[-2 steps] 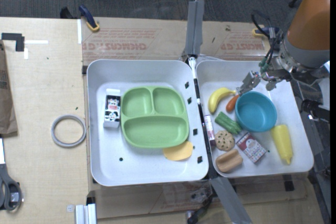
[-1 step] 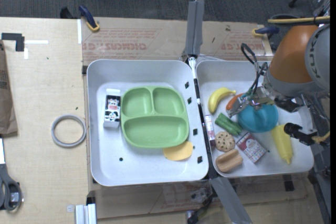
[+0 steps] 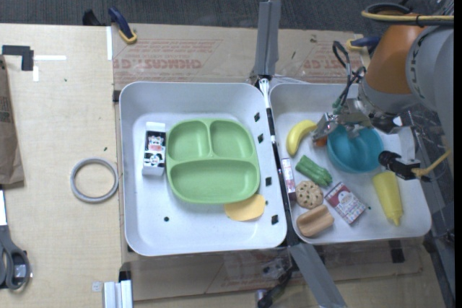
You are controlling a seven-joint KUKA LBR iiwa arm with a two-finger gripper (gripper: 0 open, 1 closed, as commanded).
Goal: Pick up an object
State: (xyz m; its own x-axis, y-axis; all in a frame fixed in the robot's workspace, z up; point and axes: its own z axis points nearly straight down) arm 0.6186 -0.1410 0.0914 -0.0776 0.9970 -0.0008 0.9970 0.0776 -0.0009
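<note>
In the right bin [image 3: 426,223], one banana [image 3: 299,135], one blue bowl [image 3: 355,148]; fingers [image 3: 333,123] state untellable.

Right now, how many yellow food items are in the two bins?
3: a banana in the right bin's left part, a corn cob near its right wall, a flat yellow piece below the green plate, partly tucked underneath. The arm may hide others.

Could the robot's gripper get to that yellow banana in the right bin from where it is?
Probably yes. The gripper hangs just right of the banana, which lies bare near the bin's left wall. Nothing covers it; the blue bowl sits farther right, the green pepper below.
</note>
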